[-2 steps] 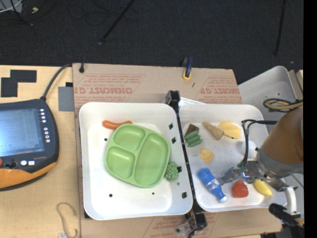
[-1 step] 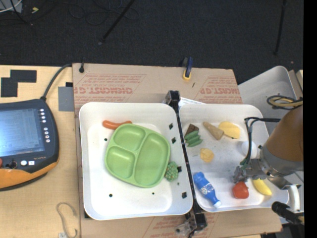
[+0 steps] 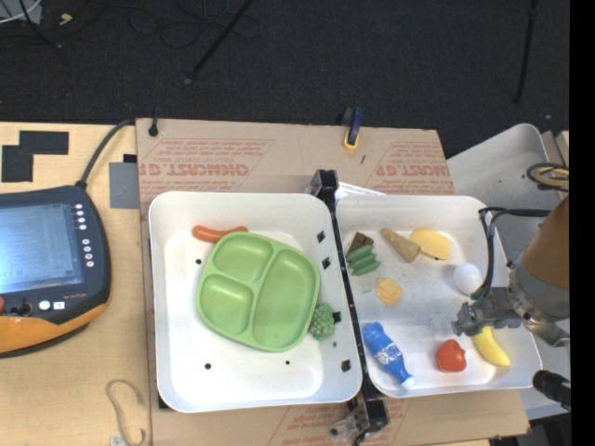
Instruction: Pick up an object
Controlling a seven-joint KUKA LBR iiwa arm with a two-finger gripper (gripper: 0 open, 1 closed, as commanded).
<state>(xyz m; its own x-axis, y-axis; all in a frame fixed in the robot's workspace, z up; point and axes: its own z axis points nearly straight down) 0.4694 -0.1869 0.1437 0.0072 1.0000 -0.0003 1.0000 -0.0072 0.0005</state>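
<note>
The right bin [image 3: 423,210] holds several toy foods. A yellow banana [image 3: 493,348] lies near its right wall, a red tomato [image 3: 450,356] just left of it, and a blue bottle [image 3: 385,352] at the front. Farther back are a white egg [image 3: 464,276], a yellow lemon [image 3: 431,243], a tan cone [image 3: 400,244], a small orange-yellow piece [image 3: 389,292], a green pickle [image 3: 363,262] and a brown piece [image 3: 360,243]. My gripper [image 3: 474,321] hangs low over the right side of this bin, just above the banana's upper end and below the egg. Nothing shows in its grasp.
The left bin [image 3: 177,342] holds a green divided plate [image 3: 260,291], an orange carrot [image 3: 218,233] behind it and a green broccoli piece [image 3: 323,321] at its right edge. A teach pendant [image 3: 46,268] lies on the bench to the left. The arm [image 3: 553,258] overhangs the right bin's wall.
</note>
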